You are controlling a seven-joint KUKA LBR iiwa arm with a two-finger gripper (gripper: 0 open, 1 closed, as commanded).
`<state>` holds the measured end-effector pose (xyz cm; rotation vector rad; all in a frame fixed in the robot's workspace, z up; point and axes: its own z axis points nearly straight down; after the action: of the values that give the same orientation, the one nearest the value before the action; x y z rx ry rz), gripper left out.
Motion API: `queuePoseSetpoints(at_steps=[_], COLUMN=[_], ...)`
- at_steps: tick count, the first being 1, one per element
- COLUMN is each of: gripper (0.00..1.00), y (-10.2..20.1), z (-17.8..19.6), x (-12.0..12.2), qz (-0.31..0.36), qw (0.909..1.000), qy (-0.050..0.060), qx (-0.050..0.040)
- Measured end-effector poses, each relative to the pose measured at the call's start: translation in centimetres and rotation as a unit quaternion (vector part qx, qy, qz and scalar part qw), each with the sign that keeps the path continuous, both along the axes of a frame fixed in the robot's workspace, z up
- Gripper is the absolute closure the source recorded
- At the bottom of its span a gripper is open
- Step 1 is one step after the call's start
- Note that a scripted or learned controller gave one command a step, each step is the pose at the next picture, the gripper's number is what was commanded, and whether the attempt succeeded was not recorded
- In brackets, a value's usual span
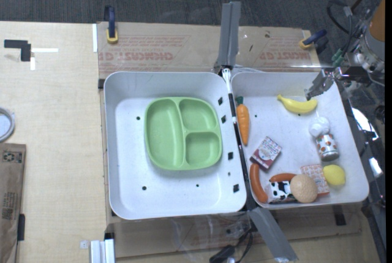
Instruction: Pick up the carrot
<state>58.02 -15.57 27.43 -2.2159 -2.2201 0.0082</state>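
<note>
A wooden tabletop (pixel 49 108) is carrying two shallow white bins side by side, seen from above at a slant. The left bin (pixel 119 151) is holding a green tray (pixel 183 133) with three compartments, sitting near its middle with bare white floor showing all around it.

The right bin (pixel 275 118) is holding the food items. The carrot (pixel 243 123) is lying along this bin's left wall, just beside the divider between the two bins. It is orange, slender and tapered, with a small green top pointing toward the far edge and its tip pointing toward the near edge. Open white floor is lying to its right; the wall is crowding its left side.

Below and right of the carrot, a small red and white packet (pixel 266 153) is resting apart from it. A sausage (pixel 256 182) is lying along the near left corner, beside a bread roll (pixel 303 188). A banana (pixel 297 103) is lying near the far wall. A small can (pixel 326 145) and a lemon (pixel 334 175) are sitting toward the right wall.

The end effector (pixel 318 87) is hovering over the far right corner of the right bin, just beside the banana and well apart from the carrot. Whether it is released or clenched cannot be told; nothing is visibly in it.
</note>
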Motion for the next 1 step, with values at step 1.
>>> queuePoseSetpoints(at_steps=[1], gripper=[0.0], y=[5.97], z=[-9.99], x=[0.31], qz=[0.07], qw=[0.9976], qy=[0.0], qx=[0.0008])
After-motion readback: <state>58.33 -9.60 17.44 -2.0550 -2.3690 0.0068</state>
